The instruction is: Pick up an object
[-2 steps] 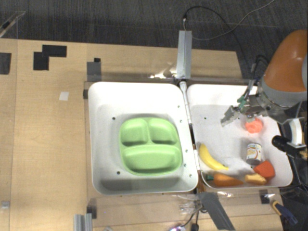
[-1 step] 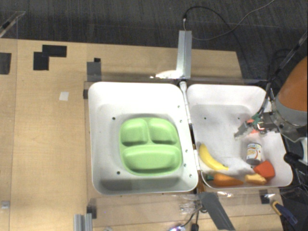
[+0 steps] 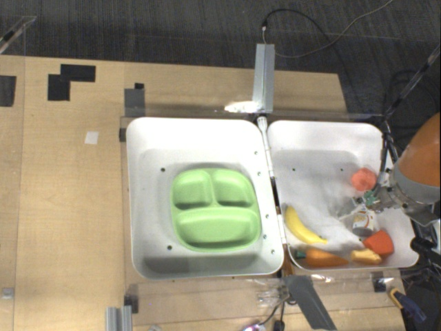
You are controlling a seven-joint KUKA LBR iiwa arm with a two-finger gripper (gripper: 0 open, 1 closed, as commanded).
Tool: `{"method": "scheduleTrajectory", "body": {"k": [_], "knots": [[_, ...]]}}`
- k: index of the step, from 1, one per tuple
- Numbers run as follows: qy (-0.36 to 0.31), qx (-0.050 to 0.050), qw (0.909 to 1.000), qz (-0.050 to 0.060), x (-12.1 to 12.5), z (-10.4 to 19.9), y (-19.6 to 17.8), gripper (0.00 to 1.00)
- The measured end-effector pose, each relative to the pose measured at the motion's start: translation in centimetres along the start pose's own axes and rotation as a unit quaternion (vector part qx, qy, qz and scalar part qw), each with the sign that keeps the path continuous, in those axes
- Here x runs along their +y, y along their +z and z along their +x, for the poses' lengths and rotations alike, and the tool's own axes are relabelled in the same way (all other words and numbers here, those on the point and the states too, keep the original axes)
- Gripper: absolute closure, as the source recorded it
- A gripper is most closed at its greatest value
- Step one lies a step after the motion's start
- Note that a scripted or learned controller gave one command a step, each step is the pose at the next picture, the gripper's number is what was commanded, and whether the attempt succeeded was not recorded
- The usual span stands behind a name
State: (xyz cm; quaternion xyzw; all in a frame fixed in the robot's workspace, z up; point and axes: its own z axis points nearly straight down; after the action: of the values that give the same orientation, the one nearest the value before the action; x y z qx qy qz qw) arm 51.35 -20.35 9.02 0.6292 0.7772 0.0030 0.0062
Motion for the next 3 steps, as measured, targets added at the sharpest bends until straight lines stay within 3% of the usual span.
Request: {"method": "scheduleTrajectory", "body": {"k": [1,2,3], "knots": [[-0.001,-0.001,1.0000,-0.004,0.4,0.1,-1.2,1.00],[0.024,0.000,0.9997,0.001,3.0,-0.9,0.1,1.00],[0.077,0.001,0.9970,0.002,11.8,0.2,-9.4,1.00]]}}
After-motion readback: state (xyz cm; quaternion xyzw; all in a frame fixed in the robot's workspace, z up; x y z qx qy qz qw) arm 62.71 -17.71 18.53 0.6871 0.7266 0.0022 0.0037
